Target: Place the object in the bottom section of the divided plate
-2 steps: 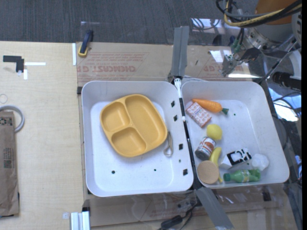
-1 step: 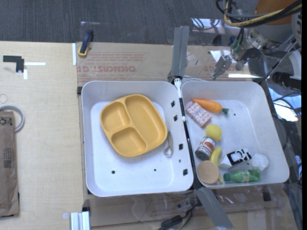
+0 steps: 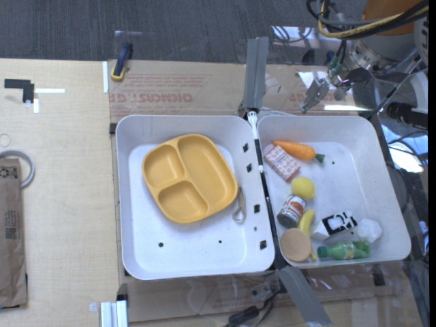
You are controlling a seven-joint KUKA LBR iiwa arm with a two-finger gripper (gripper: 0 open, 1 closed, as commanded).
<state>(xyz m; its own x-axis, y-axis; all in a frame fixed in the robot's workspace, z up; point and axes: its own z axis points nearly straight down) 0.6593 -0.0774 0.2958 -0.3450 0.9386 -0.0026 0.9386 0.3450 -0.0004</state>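
**Divided plate in left bin, objects in right bin, gripper parked above**

One yellow divided plate (image 3: pixel 189 177) lies flat in the left bin (image 3: pixel 136 251), three sections, none with anything in it. Its long axis runs diagonally, upper left to lower right; the two smaller sections sit on the left and lower side, the large one on the upper right.

Right bin (image 3: pixel 381 182) holds, one each: carrot (image 3: pixel 294 150) lying roughly left-right with its green stem end pointing right, red-and-white packet (image 3: pixel 281 162), lemon (image 3: pixel 303 187), small can (image 3: pixel 291 210), banana (image 3: pixel 307 221), round tan disc (image 3: pixel 296 244), green bottle (image 3: pixel 343 251) on its side, black-and-white item (image 3: pixel 338 222).

Gripper (image 3: pixel 315 92) hangs above the right bin's far rim, holding nothing; finger spacing cannot be judged.

Two white bins rest side by side on a wooden bench (image 3: pixel 54 135), cardboard sheet (image 3: pixel 177 87) behind, dark floor (image 3: pixel 136 5) beyond.
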